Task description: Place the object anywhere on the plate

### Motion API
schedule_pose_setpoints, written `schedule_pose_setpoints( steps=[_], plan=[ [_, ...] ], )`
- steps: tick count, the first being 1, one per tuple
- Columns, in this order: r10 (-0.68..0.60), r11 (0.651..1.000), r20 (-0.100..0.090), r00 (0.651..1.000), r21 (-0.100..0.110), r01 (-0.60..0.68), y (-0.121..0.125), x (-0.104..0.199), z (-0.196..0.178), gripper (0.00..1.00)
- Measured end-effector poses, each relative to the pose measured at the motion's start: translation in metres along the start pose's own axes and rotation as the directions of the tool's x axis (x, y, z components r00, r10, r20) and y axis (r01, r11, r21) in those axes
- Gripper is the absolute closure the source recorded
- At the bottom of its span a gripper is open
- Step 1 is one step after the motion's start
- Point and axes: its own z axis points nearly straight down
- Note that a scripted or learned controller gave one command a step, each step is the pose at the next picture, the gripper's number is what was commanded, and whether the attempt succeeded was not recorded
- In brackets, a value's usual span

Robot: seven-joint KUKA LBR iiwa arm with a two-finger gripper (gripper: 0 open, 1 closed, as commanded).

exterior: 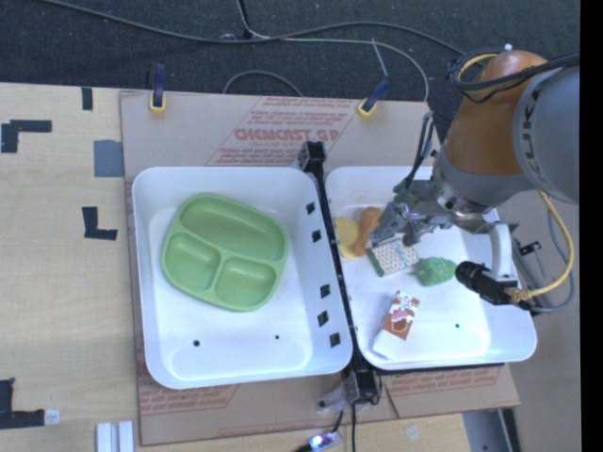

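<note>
A dark carpeted floor (113, 36) runs across the top of the view, with thin black cables (283, 36) trailing over it. Below it lies a pale wooden bench (57, 281) marked with short strips of dark tape. On the bench sits a sheet of brown cardboard (273, 130) printed with red lettering, pinned at its far edge by two small clamps with yellow tips (156, 90).

Two shallow white bins rest side by side on the cardboard, joined by a black divider strip. The left bin (236, 356) holds a green plate (224, 250) with three compartments, lying flat in its upper-left part. The right bin (471, 342) holds the loose things.

The grey arm (556, 121), with its orange band (490, 111), reaches in from the right over the right bin's far half. Its gripper (405, 226) hangs low above a cluster of items near the divider: a yellow piece (349, 235), an orange piece (369, 220) and a checked, pale-patterned block (392, 256). The wrist hides the fingertips, so whether they are spread or closed, or have hold of anything, cannot be told; it may be touching the block.

Just right of the block lies a green, leafy-looking lump (435, 271). Nearer the front edge lies a white and red carton (399, 320), well apart from the plate.
</note>
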Motion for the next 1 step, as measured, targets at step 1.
schedule_pose_setpoints(
  steps=[1],
  plan=[
    [0.001, 1.000, 0.001, 1.000, -0.002, -0.001, 0.0299, 0.0443, -0.0075, 1.00]
  ],
)
